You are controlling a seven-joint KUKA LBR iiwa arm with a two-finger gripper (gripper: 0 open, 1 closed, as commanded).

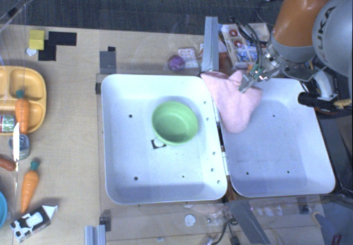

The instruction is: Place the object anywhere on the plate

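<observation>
A round green plate (175,121) sits in the middle of the left white bin (127,177). A pink cloth (234,107) hangs across the divider between the bins, mostly over the upper left corner of the right bin (287,172). Its top is pulled up into a peak at my gripper (246,85). The gripper reaches in from the right, and its fingers are pinched shut on the cloth's upper right part. The cloth's lower tip droops toward the right bin's floor, to the right of the plate.
A small black mark (158,143) lies beside the plate's lower left. A purple item (176,63) and packets sit behind the bins. At the far left are a yellow tray (22,97) and toy carrots (28,183). The arm's orange band (300,12) looms at the upper right.
</observation>
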